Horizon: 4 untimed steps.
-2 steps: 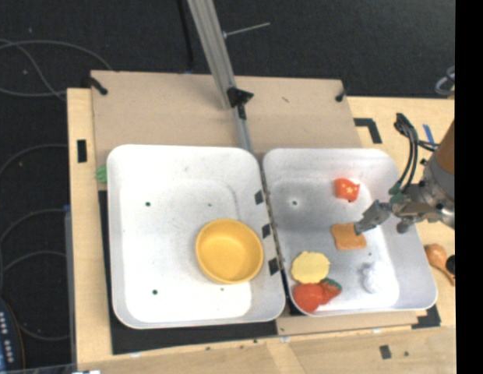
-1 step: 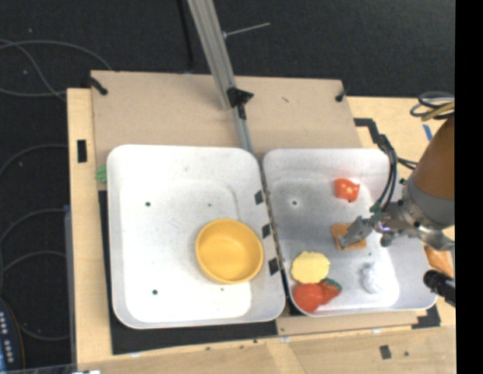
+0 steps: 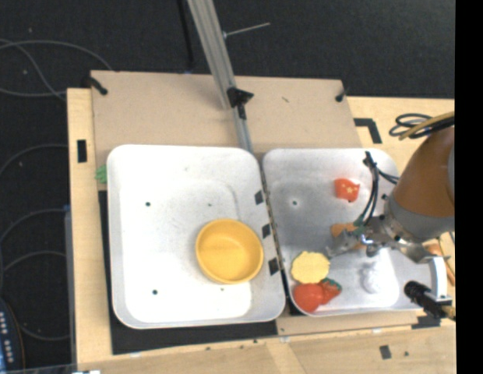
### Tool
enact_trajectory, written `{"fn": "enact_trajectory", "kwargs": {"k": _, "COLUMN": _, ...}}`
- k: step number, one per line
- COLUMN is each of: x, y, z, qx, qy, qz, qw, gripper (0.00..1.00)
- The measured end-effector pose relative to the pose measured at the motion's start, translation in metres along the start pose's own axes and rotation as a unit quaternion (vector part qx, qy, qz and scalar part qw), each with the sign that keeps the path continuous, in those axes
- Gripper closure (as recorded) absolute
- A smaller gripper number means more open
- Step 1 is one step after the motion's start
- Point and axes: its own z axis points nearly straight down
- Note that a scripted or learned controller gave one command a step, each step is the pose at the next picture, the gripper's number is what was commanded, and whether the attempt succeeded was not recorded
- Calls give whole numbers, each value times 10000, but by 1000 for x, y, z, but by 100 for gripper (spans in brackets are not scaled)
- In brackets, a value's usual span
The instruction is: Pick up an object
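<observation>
Hovering low in the right bin (image 3: 304, 170), the gripper (image 3: 352, 238) has lifted nothing yet; whether its jaws are open I cannot tell. Nearby lie a yellow toy (image 3: 310, 267), red toy (image 3: 308, 296) and small red piece (image 3: 347, 188), all ungrasped.
</observation>
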Motion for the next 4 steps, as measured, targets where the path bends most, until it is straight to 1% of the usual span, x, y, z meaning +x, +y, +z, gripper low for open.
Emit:
{"fn": "enact_trajectory", "kwargs": {"k": 1, "x": 0, "y": 2, "z": -14, "qx": -48, "qy": 9, "qz": 18, "qw": 10000, "gripper": 100}}
{"fn": "enact_trajectory", "kwargs": {"k": 2, "x": 4, "y": 6, "z": -58, "qx": -56, "qy": 1, "qz": -26, "qw": 10000, "gripper": 100}}
{"fn": "enact_trajectory", "kwargs": {"k": 3, "x": 4, "y": 8, "z": -123, "qx": -69, "qy": -6, "qz": -28, "qw": 10000, "gripper": 100}}
{"fn": "enact_trajectory", "kwargs": {"k": 4, "x": 4, "y": 9, "z": -140, "qx": -43, "qy": 5, "qz": -34, "qw": 10000, "gripper": 100}}
